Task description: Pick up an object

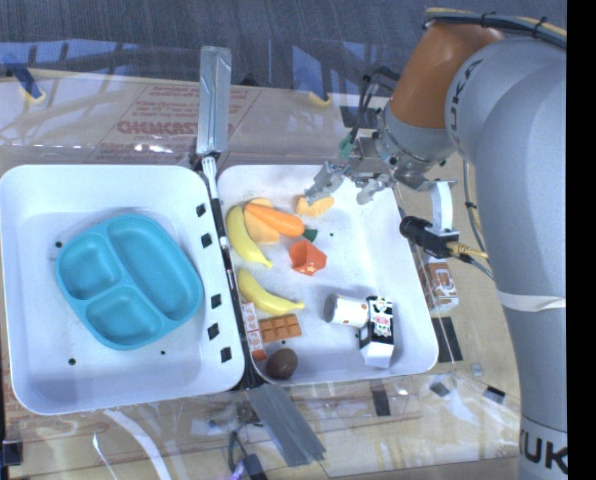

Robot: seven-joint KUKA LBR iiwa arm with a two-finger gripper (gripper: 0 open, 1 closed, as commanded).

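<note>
**Desk:** Hovering over which object, exactly?

**Caption writer:** An orange wedge (pixel 315 205) near the back wall of the right bin (pixel 408 298), with the tool (pixel 350 180) poised just above and beside it. Its two fingers stand spread apart, nothing between them.

**Desk:** And the risk?

**Caption writer:** Crowding, chiefly. A carrot (pixel 274 219) lies just beside the wedge and rests against a banana (pixel 240 236); a red piece (pixel 307 257) sits close below. One finger could land on the carrot rather than around the wedge, and the slice might skid toward the wall.

**Desk:** Anything farther out?

**Caption writer:** A second banana (pixel 264 293), a milk carton (pixel 378 331) and a white cup (pixel 346 310) lie well clear. The left bin (pixel 23 268), holding a blue divided tray (pixel 128 279), looks out of harm's way.
</note>
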